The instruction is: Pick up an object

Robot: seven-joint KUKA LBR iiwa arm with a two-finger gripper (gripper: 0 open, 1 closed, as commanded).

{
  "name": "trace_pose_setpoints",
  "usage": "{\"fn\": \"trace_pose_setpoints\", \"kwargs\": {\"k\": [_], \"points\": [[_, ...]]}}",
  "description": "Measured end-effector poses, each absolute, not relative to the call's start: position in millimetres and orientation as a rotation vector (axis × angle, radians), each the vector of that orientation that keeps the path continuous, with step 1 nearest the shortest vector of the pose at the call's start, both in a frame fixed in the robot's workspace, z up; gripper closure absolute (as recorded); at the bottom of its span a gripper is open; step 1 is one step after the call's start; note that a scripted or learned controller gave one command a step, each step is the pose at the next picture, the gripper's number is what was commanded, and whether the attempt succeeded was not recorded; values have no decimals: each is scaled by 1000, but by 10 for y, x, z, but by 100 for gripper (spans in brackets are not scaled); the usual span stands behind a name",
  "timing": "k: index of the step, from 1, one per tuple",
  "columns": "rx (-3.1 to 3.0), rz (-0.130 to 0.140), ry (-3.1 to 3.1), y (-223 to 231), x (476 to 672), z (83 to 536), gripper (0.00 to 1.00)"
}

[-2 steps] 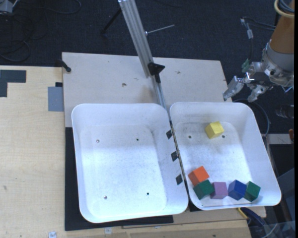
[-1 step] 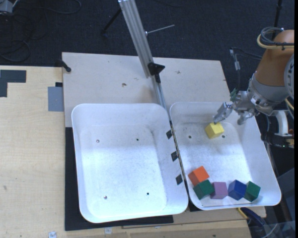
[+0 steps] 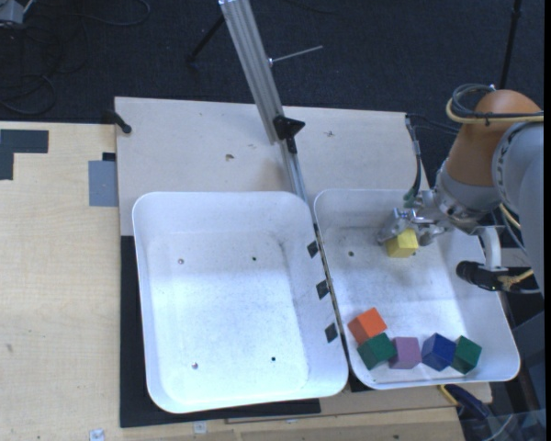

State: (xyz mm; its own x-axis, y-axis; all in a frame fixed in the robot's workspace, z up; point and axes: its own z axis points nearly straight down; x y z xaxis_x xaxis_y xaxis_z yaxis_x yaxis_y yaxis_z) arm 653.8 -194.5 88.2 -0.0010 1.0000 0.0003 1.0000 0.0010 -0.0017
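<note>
A small yellow block [image 3: 403, 243] sits between the fingers of my gripper [image 3: 407, 234] over the upper middle of the right bin [image 3: 496, 324]. The gripper is shut on it and reaches in from the right, under the grey wrist with the orange band [image 3: 496, 108]. Along the right bin's front edge lie an orange block [image 3: 367, 322], a dark green block [image 3: 376, 349], a purple block [image 3: 406, 352], a blue block [image 3: 438, 351] and another green block [image 3: 466, 354]. I cannot tell whether the yellow block touches the bin floor.
The left bin [image 3: 156, 246] stands beside the right one, parted from it by a shared rim with black clips [image 3: 322, 288]. A slanted aluminium rail [image 3: 257, 72] rises behind the bins. Cables [image 3: 491, 277] hang by the arm at the right.
</note>
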Motion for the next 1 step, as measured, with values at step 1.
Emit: {"fn": "trace_pose_setpoints", "kwargs": {"k": [1], "points": [[-2217, 3, -2224, -1944, 6538, 1003, 100]]}}
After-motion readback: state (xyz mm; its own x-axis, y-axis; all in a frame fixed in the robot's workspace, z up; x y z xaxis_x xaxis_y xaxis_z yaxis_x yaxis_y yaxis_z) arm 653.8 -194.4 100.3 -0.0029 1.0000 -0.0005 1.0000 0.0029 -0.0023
